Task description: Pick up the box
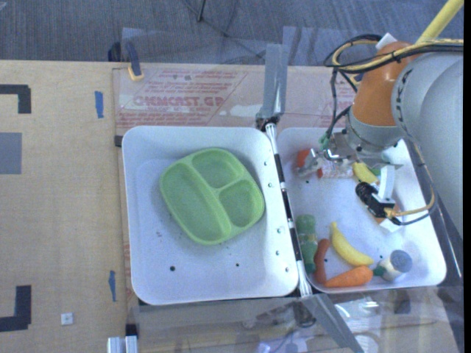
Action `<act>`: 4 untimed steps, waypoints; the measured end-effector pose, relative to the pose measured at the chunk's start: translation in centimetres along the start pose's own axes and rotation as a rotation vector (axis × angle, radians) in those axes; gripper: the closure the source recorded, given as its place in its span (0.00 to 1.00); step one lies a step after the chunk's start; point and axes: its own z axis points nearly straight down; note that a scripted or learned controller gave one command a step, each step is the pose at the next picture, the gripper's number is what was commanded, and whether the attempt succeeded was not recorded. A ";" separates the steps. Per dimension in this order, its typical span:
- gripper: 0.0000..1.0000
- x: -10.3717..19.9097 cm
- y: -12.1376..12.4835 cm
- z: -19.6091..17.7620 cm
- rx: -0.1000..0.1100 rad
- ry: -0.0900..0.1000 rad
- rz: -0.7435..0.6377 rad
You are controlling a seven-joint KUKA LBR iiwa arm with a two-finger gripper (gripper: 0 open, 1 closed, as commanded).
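A small red and white box-like thing (303, 160) lies in the upper left part of the right bin (434, 271), close to the wall between the bins. My gripper (321, 157) hangs low just to the right of it, under the orange wrist band. Whether it touches the box is hidden by the wrist. A pale translucent patch (337, 170) sits right beneath the gripper.
The right bin also holds a banana (347, 247), a carrot (350, 276), a red pepper (321, 252), a green vegetable (305, 226), a yellow piece (363, 172) and a grey-blue round thing (400, 260). A green divided plate (212, 195) lies in the left bin (147, 271).
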 end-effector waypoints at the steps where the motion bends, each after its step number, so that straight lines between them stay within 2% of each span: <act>1: 1.00 0.0 -0.1 -1.3 0.009 0.001 -0.004; 2: 0.00 0.1 0.1 -1.4 0.003 0.000 -0.005; 3: 0.00 -0.2 -1.5 -0.5 -0.026 -0.004 0.085; 4: 0.00 -1.3 2.8 -0.3 -0.010 -0.002 0.301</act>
